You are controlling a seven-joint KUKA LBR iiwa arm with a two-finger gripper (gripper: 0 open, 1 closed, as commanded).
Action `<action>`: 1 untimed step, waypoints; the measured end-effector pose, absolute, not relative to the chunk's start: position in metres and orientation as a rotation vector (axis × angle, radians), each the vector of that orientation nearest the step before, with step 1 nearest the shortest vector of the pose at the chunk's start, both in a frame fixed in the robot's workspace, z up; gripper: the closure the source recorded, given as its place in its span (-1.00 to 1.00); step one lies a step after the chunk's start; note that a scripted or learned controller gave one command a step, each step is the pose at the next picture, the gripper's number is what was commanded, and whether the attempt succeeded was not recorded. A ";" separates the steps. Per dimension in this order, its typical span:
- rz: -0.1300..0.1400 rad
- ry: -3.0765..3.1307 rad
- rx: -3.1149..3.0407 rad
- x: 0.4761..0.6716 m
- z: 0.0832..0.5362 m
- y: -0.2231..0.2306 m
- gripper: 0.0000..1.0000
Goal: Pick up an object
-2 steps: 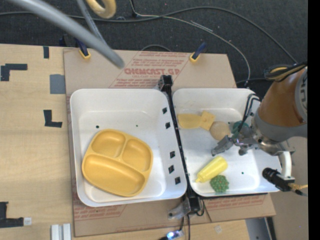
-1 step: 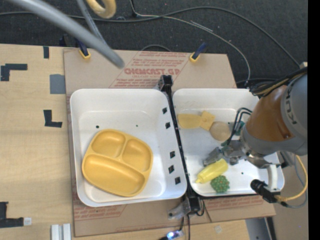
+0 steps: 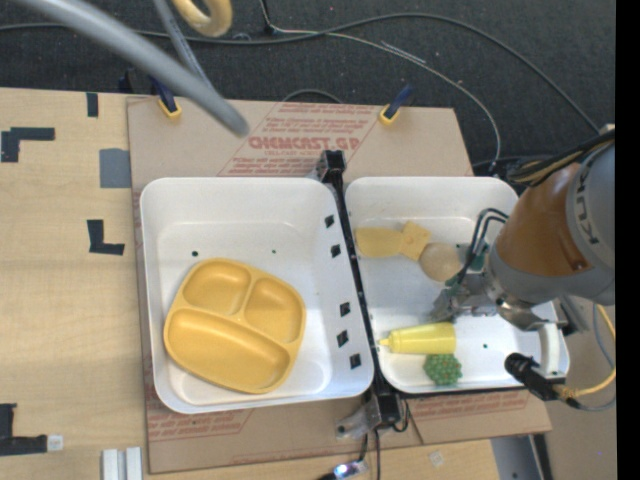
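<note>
**Right bin: gripper over bottle**

Camera view: gripper (image 3: 455,303) low in right bin (image 3: 400,196), just above yellow bottle (image 3: 420,340), likely lining up a grasp; finger state cannot be told. Green item (image 3: 442,369) beside. Plate (image 3: 235,323) in left bin (image 3: 160,218).

1. We see the tool (image 3: 452,300) low in the right bin (image 3: 400,196), but its fingers sit under the arm's wrist and are too dark and small for us to tell how they stand.
2. The arm (image 3: 560,238) covers the right bin's far right wall and is itself cut off at the view's right side.
3. The round tan object (image 3: 437,261) is partly hidden behind the tool's mount, so we cannot tell its full shape.
4. The green object (image 3: 442,369) near the bin's front edge is too small for us to identify.
5. The counter (image 3: 60,258) runs off the left edge.
</note>
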State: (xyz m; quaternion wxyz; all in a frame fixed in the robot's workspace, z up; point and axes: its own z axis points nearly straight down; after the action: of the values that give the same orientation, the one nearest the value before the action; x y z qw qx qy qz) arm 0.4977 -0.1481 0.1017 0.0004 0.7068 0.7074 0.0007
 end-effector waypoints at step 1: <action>0.003 2.222 2.217 0.497 0.163 -0.143 1.00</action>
State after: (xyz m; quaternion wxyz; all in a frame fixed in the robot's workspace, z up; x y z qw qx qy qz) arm 0.4968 -0.1432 0.1634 0.0014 0.7064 0.7078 0.0009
